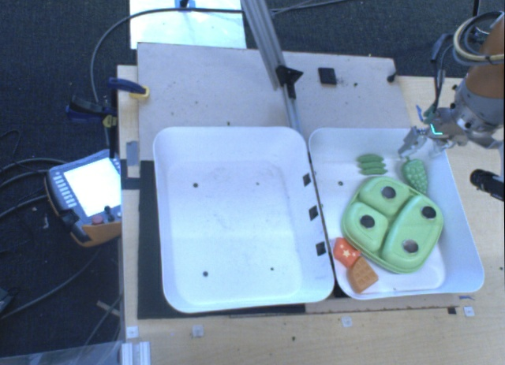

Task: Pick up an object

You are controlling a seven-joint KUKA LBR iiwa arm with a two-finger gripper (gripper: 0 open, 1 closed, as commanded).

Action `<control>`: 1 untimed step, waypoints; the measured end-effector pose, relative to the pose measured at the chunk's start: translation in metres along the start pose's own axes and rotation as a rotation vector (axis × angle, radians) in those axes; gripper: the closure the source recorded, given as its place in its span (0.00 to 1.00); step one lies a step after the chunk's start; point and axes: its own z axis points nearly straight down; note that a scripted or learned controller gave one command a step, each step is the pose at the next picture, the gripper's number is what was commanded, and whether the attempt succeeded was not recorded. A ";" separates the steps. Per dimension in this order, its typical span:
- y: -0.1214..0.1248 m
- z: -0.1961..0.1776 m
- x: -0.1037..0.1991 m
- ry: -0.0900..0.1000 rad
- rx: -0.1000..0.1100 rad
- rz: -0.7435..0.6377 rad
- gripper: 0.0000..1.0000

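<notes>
Toys crowd the right bin (465, 265): nearest, an orange cracker (363, 276) and red block (346, 251), touching a big green sectioned plate (394, 224). Beyond lie a pea pod (371, 164) and a bumpy green cone (416, 174), likely light, stiff plastic, best pinched across its middle. Farthest, the gripper (416, 142) hovers over the cone with fingers spread, holding nothing

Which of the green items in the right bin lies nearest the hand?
The small bumpy dark-green cone-shaped piece, just below the hand. The flat green pea pod lies further left, and the large light-green divided plate sits lower.
</notes>
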 end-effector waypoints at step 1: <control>0.001 -0.002 0.000 -0.001 -0.003 -0.001 0.00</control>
